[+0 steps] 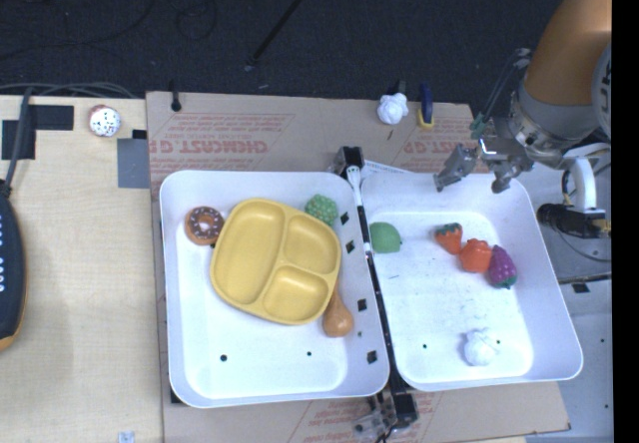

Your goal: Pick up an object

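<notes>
Right now your gripper [475, 172] hangs over the upper edge of the right bin [544, 281], fingers spread apart with nothing between them. Below it, toward the middle right of the frame, you have an orange toy [450, 236], a red-orange piece [476, 255] and a purple grape cluster [501, 267] lying close together. A green ball [384, 237] sits near the bin's left wall, and a white lump [479, 348] lies lower down. The left bin [190, 331] carries a yellow divided plate [276, 259], a doughnut [204, 224], a green toy [321, 209] and a tan pear [336, 317].
</notes>
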Controlling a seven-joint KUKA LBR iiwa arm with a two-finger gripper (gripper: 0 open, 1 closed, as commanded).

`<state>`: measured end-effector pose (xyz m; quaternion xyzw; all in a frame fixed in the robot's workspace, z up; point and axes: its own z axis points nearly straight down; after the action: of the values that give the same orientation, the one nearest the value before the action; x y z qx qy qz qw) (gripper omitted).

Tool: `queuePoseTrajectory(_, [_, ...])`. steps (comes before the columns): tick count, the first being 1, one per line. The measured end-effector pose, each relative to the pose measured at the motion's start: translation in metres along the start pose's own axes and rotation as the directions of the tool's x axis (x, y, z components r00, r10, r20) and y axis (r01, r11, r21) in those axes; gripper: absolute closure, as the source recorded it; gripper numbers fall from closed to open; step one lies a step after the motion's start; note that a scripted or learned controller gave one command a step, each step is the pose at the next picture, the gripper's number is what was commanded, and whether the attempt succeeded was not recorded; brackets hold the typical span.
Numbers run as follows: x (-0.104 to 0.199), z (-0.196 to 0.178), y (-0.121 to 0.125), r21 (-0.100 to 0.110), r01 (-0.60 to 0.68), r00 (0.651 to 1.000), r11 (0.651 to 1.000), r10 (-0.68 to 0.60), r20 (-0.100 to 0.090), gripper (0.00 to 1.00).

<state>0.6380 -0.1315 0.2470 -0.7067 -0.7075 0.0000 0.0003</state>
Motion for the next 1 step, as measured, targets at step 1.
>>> queuePoseTrajectory(1, [0.1403, -0.0693, -0.0372, -0.005, 0.013, 1.0, 1.0, -0.013, -0.006, 0.0])
